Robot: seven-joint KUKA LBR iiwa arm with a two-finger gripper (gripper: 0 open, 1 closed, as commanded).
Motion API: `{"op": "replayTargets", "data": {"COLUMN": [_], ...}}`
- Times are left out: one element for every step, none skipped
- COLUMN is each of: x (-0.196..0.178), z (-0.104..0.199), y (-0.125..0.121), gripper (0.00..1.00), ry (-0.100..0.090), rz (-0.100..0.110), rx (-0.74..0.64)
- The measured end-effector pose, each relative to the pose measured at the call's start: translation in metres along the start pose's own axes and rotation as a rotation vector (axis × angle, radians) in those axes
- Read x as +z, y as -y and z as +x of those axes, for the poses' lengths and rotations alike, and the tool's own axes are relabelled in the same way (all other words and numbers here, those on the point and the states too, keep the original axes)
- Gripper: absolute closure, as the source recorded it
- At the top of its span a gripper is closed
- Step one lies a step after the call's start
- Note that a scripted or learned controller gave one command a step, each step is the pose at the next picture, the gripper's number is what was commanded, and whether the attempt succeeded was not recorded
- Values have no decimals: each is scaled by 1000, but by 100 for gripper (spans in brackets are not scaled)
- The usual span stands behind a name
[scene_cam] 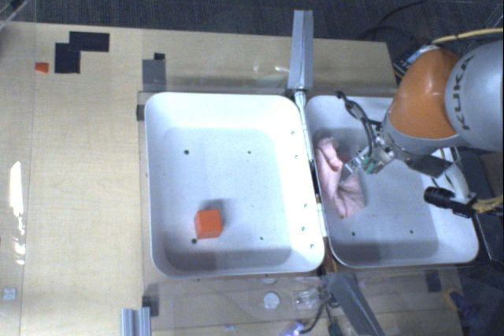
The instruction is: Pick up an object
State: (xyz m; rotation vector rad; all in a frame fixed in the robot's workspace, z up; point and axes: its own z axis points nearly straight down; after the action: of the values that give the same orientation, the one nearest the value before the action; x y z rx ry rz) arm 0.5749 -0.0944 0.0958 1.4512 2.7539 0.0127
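A pink cloth lies crumpled in the right bin, against that bin's left wall. My gripper is low over the right bin, at the cloth's upper right edge and touching or nearly touching it. The wrist hides how it meets the cloth. An orange block sits alone in the left bin, near its front left.
A metal divider post stands at the back between the two bins. The arm's orange band and grey body hang over the right bin's far right side. Black and orange marks lie on the bench at the far left.
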Motion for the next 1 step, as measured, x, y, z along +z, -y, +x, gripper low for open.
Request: {"op": "replayTargets", "data": {"x": [-11], "z": [0], "y": [-4], "gripper": [100], "ry": [-3], "rz": [-5], "rx": [-2]}}
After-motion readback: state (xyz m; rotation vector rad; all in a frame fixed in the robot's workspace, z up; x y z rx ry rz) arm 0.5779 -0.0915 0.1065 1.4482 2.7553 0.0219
